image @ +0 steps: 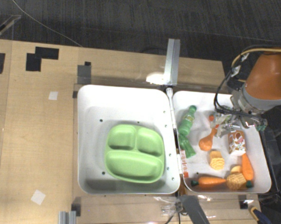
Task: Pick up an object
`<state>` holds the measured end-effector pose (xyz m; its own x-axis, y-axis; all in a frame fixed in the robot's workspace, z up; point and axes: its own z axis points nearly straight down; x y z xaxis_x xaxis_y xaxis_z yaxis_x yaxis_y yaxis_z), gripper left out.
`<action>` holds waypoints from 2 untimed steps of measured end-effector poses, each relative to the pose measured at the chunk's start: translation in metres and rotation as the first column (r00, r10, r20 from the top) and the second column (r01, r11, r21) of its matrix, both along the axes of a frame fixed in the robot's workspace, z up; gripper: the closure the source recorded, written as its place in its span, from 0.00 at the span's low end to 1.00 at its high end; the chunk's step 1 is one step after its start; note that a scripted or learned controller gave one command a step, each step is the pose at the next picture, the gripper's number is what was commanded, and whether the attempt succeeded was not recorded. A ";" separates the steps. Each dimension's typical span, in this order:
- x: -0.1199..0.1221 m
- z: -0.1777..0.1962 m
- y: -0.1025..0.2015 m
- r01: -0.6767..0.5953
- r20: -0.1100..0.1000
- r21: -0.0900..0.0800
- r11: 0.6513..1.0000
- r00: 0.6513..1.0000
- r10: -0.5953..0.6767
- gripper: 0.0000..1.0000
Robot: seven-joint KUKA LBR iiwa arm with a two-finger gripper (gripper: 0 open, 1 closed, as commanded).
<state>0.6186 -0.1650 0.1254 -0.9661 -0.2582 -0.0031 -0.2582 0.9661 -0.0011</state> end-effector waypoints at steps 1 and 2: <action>0.002 0.003 0.001 -0.002 0.007 0.000 1.000 1.000 0.002 0.00; -0.026 -0.036 0.006 -0.012 0.012 -0.001 1.000 1.000 0.012 0.00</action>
